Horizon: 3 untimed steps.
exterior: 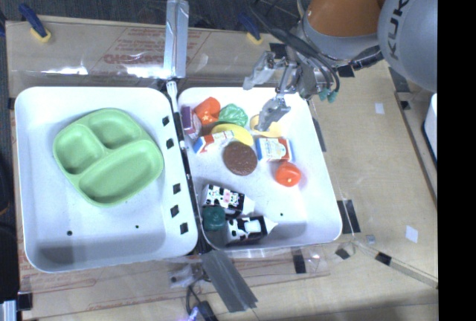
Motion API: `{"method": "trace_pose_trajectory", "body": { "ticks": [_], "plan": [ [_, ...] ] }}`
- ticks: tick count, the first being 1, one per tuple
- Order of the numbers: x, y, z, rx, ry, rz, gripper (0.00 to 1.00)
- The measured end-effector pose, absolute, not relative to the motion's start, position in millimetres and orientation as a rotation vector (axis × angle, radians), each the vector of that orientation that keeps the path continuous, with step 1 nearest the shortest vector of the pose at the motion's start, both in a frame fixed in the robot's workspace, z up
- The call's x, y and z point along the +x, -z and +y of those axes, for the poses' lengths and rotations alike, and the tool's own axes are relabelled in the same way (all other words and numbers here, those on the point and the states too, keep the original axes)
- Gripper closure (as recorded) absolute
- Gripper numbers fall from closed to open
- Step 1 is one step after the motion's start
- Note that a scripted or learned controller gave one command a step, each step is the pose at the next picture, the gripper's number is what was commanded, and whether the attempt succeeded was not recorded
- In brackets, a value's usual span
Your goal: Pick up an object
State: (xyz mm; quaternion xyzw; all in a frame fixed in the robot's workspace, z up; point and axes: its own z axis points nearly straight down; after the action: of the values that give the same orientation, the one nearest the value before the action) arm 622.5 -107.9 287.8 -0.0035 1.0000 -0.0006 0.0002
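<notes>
Two white bins sit side by side on the surface, and all the action is in the right bin [316,197]. Its neighbour, the left bin [37,186], just holds a green divided plate [108,154].

Using the brown disc [240,158] as the landmark: the gripper [272,113] hangs just up and to the right of it, over the back of the pile. Honestly I can't tell whether the fingers are spread or closed, since the metal blurs into the clutter, and I don't see anything held between them.

No single target is named, so anything counts. Around the disc there's a yellow piece [232,134] touching its top edge, a green toy [233,115] beyond that, an orange item [206,111] to the upper left, a small carton [271,148] just to the right, and a red tomato-looking thing [287,174] to the lower right. Below the disc, well apart, are two black-and-white cow-print boxes [223,198] and a dark green lump [214,218].

If it were me, I'd go for something with space around it, like the tomato. The stuff under the gripper is packed tight, so coming straight down and centred matters, or it'll just nudge things aside.

Hard to read: what lies directly under the gripper, and the item by the divider.
</notes>
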Motion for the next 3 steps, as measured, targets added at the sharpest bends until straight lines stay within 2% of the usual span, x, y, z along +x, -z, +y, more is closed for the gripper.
{"method": "trace_pose_trajectory", "body": {
  "ticks": [1,2,3],
  "plan": [
    [554.8,-184.5,-111.3,-0.155,-0.003,3.145,0.0],
    [609.0,-127.8,-106.3,-0.138,0.01,3.094,0.0],
    [627.6,-93.3,-110.6,0.122,0.0,3.136,0.0]
  ]
}}
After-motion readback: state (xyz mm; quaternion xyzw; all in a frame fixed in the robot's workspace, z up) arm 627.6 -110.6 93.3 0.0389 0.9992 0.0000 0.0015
